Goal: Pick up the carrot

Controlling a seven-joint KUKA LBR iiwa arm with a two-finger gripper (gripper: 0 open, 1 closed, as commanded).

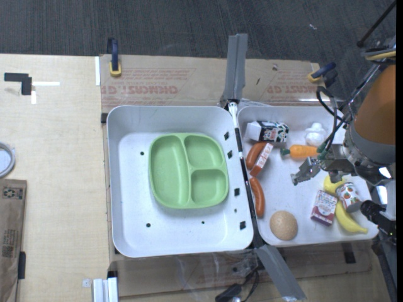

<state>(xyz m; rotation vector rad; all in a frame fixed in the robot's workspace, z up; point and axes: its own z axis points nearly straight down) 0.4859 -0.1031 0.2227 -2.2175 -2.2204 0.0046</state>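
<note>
A: Where did the camera view put the carrot [303, 150]?

B: Near the right bin's [277, 194] back edge, lying flat. The gripper [306, 171] hovered just in front of it, fingers apart, holding nothing.

A: Best approach?

B: Probably centre over it, straddle its width, then descend.

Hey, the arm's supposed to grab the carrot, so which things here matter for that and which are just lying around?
Part of the job:
carrot
tool
right bin, which holds the carrot

Just lying about:
green tray in the left bin
milk carton
two sausages
egg
bananas
red juice box
</note>
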